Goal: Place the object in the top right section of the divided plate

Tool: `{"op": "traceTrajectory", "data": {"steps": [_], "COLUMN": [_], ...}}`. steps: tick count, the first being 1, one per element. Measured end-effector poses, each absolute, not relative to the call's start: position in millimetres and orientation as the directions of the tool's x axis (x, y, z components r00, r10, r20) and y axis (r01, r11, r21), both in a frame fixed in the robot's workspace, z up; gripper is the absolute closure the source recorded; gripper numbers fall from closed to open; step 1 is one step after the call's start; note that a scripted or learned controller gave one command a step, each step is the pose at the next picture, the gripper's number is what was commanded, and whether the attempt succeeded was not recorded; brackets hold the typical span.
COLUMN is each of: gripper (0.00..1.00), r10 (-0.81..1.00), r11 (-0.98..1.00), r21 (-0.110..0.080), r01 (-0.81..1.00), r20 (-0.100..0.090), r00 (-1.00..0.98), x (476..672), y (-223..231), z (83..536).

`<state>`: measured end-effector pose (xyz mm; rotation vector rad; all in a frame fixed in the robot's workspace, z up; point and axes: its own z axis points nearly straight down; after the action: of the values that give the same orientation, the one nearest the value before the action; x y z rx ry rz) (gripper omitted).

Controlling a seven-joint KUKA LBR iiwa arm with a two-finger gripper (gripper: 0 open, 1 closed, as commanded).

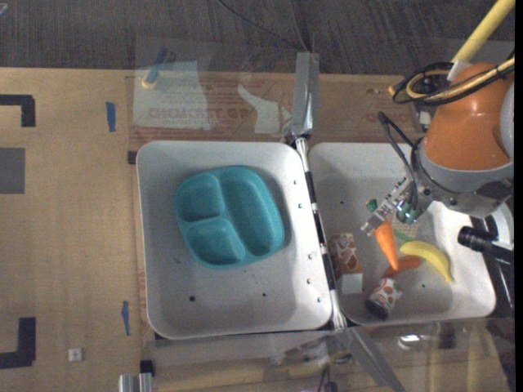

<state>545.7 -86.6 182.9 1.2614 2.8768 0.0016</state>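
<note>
A teal divided plate (230,215) lies in the left bin (163,300), its three sections bare. In the right bin (351,170) lie an orange carrot (387,246), a yellow banana (428,257), a small brown carton (346,253) and a small printed can (382,296). My gripper (395,205) hangs over the right bin, just above the carrot's thick upper end. The grey and orange wrist (466,133) rises behind it to the right.
A metal divider (315,235) separates the two bins. A clear plastic sheet (204,104) lies on the bench behind the left bin. Black cables (425,80) loop near the wrist. Blue tape marks (110,117) dot the bench at left.
</note>
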Motion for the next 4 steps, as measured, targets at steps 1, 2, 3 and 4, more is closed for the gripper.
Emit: {"op": "traceTrajectory", "data": {"steps": [1, 2, 3, 4], "gripper": [1.0, 1.0, 1.0, 1.0], "r10": [0.618, 0.743, 0.684, 0.681], "r11": [0.786, 0.67, 0.73, 0.732], "r21": [0.001, 0.001, 0.0, 0.001], "r01": [0.618, 0.743, 0.684, 0.681], "r20": [-0.002, -0.001, -0.002, -0.005], "r00": [-0.786, -0.67, -0.73, -0.732], "x": [573.9, 613.2, 638.5, 640.0], "y": [-25.9, 71.2, 140.1, 142.8], "z": [182.8, 197.6, 264.9, 273.4]}}
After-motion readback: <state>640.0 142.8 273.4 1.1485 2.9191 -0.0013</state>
